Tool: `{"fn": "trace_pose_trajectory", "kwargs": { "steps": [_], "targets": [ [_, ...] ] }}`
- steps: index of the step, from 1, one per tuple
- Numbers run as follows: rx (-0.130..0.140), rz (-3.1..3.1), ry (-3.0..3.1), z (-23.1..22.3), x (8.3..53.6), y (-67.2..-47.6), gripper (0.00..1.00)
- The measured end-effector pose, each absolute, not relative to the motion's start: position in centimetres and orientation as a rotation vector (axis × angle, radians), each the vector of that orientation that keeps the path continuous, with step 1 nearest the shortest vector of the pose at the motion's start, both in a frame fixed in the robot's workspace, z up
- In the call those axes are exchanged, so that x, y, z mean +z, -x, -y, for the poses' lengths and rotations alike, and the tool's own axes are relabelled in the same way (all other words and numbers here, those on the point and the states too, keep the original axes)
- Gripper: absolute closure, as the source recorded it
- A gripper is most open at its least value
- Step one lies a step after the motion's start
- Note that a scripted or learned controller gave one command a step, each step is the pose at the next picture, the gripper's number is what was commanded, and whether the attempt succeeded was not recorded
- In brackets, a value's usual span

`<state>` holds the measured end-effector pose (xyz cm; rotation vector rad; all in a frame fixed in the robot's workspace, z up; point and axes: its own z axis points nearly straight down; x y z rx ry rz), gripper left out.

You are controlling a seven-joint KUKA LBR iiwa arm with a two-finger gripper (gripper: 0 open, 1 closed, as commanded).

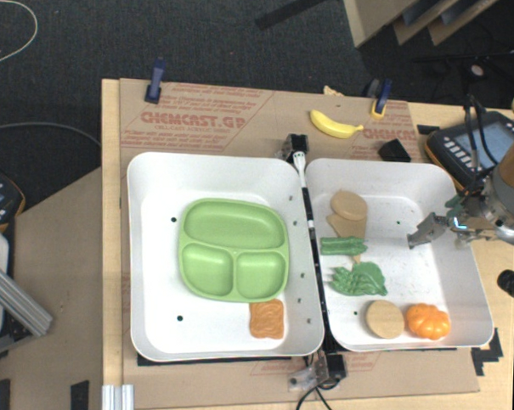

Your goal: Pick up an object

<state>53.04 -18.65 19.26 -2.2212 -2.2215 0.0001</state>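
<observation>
The right bin holds a tan stacked block, a green pod, a green leafy piece, a tan round disc and a small orange pumpkin. My gripper hovers over the right side of this bin, right of the tan block and above the pumpkin. It looks open, and nothing sits between its fingers. In the left bin lie a green divided plate and an orange ridged piece just below the plate.
A yellow banana lies on the cardboard behind the bins. A black cable and clip run along the seam between the bins. A black handheld device sits at the far right, near the arm.
</observation>
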Motion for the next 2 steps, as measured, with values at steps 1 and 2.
{"fn": "trace_pose_trajectory", "kwargs": {
  "steps": [1,2],
  "targets": [
    [-0.016,2.238,2.219,11.6,34.0,-49.3,0.0],
    [-0.011,2.229,2.24,17.9,46.9,-48.2,0.0]
  ]
}}
